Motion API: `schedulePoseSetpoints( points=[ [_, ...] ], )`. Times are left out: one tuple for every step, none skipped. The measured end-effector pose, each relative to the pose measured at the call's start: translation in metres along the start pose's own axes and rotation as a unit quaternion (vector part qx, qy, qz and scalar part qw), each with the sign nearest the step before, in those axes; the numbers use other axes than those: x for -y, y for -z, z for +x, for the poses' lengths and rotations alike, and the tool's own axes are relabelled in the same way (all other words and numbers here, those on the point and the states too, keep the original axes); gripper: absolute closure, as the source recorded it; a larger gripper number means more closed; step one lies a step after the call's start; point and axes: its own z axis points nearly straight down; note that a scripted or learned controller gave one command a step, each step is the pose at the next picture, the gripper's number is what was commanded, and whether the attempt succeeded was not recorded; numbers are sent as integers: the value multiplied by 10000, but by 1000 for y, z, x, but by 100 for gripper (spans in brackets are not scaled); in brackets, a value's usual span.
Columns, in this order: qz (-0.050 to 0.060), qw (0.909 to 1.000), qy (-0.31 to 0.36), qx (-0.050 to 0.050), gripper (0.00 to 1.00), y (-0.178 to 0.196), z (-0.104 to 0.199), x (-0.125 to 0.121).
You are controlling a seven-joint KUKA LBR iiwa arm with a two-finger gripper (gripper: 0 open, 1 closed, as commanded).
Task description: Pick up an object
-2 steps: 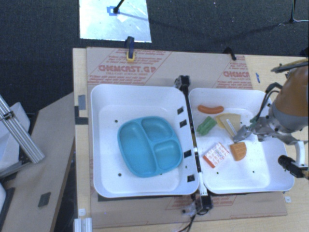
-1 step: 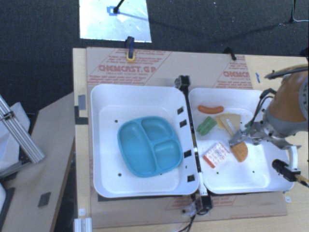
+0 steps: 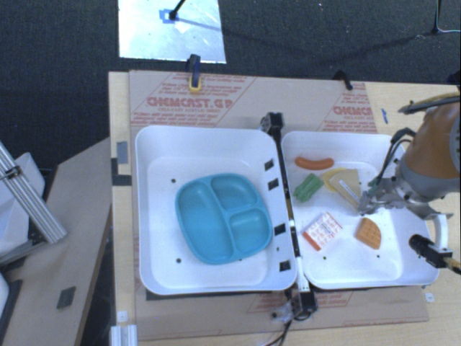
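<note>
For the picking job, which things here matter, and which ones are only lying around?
For the job:
gripper, low in the right bin
hot dog
green piece
yellow wedge
red and white packet
waffle piece

Just lying about:
blue divided plate in the left bin
yellow clamp
cardboard sheet

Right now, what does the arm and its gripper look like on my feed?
The arm is grey with a broad orange band above the wrist. A dark cable loops along its side. The gripper is small, grey metal. A black part sticks out below it.
</note>
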Motion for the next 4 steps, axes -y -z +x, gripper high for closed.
schedulePoseSetpoints(
  points=[
    [-18, 10000, -8, 5, 100, 60, -3, 6],
    [-23, 10000, 12, 7, 100, 114, -3, 4],
    [0, 10000, 42, -15, 100, 115, 55, -2],
    [0, 10000, 47, -15, 100, 118, 117, -21]
  ],
)
